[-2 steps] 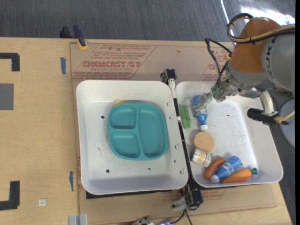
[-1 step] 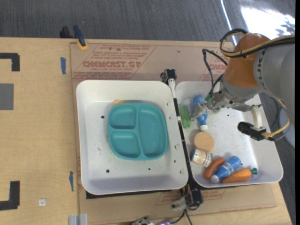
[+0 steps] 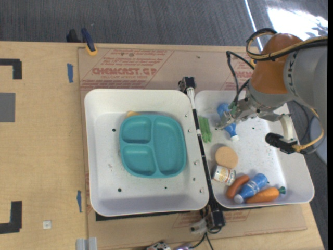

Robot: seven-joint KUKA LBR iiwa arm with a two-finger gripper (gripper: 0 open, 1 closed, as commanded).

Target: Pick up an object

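Worktop [image 3: 36,155]: pale wood, with a brown cardboard sheet [image 3: 130,69] printed in red lying under two shallow white bins set side by side.

Left bin [image 3: 99,186]: holds a teal divided tray [image 3: 153,145] with three compartments, lying flat near the bin's middle. A small tan edge shows just behind the tray's far rim; too little is visible to identify it.

Right bin [image 3: 296,176]: holds the loose objects. A green strip-shaped item [image 3: 204,129] lies along the bin's left wall. A small blue bottle with a white cap [image 3: 229,124] lies in the far half of the bin. A round tan disc [image 3: 226,157] sits near the centre. Just below it lies a small can [image 3: 223,175] on its side. At the near edge a red-orange sausage-shaped piece [image 3: 237,185], a larger blue bottle [image 3: 254,186] and an orange carrot [image 3: 265,194] are bunched together, touching.

Arm: grey, with an orange band, reaching in from the right over the far part of the right bin. End effector [image 3: 229,117] is down at the small blue bottle, right against it. Its grip state cannot be told from this angle, nor whether the bottle sits between its fingers.

A black clamp-like fitting [image 3: 187,83] stands at the far end of the seam between the bins.
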